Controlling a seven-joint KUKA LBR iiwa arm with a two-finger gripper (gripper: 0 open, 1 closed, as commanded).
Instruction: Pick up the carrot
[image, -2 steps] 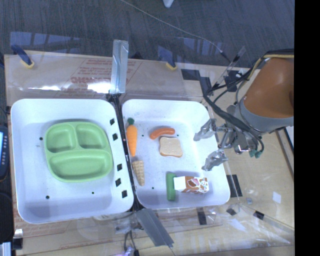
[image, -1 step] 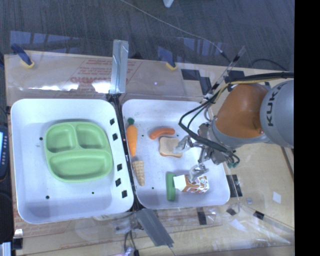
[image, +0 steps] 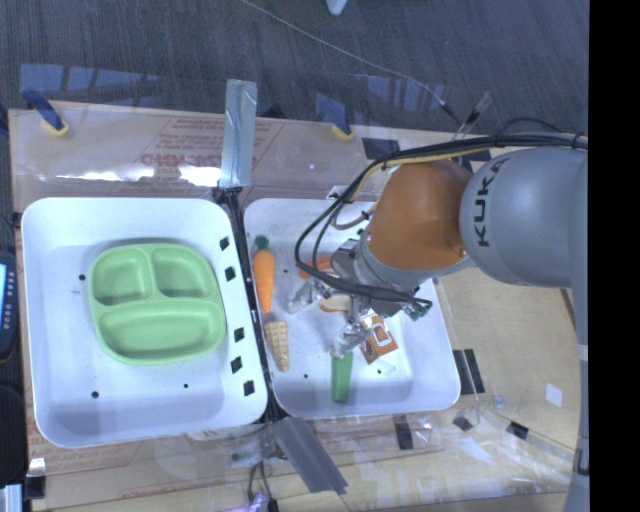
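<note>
Bench held two white bins | carrot (image: 263, 279) lay lengthwise against right bin's (image: 425, 385) left wall, corn cob (image: 277, 343) just below | gripper (image: 352, 318) hovered mid-bin, grip state unreadable | you needed to shift left and align along the carrot.

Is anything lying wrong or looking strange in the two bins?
Nothing looks spilled or broken. The green plate sits flat in the left bin; the carrot, corn and cucumber lie in the right bin.
</note>
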